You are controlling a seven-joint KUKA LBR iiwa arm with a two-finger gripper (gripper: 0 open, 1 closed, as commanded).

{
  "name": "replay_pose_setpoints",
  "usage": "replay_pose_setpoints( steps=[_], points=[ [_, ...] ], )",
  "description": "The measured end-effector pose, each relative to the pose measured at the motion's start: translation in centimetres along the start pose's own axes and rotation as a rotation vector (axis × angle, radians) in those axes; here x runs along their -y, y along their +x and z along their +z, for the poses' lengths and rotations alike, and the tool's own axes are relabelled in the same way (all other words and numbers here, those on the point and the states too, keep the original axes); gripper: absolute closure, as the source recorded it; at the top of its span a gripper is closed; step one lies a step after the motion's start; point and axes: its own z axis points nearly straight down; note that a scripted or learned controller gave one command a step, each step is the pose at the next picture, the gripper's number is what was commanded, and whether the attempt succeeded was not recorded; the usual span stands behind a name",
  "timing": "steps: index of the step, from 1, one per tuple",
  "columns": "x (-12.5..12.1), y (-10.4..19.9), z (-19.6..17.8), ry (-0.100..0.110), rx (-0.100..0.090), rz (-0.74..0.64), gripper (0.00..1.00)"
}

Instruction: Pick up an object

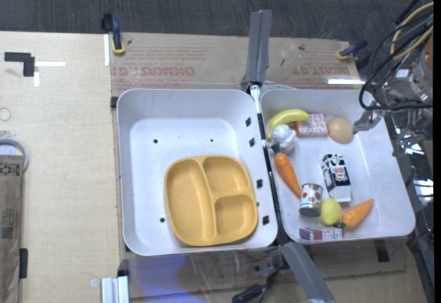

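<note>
The right bin point(386, 178) holds several small things. At its back lie a yellow banana point(287, 117), a pink packet point(313, 124) and a tan egg-shaped ball point(340, 129), with a small white figure point(281, 135) just in front of the banana. Further forward are a long carrot point(287, 174), a black-and-white carton point(336, 176), a small can point(311, 199), a lemon point(331, 211), a short carrot point(357, 213) and a flat pink box point(320, 233). My gripper point(365, 121) hangs at the bin's back right, just right of the tan ball, with nothing seen in it.
The left bin point(138, 157) carries a yellow divided plate point(210, 198). A grey divider post point(258, 47) rises between the bins at the back. Cables point(393, 54) loop above the arm at the right edge. Bare bench lies to the left.
</note>
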Motion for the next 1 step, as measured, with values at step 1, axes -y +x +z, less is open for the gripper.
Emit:
replay_pose_setpoints(
  steps=[1],
  points=[
    [0.14,-0.15,-0.57,-0.003,0.005,0.007,1.00]
  ],
)
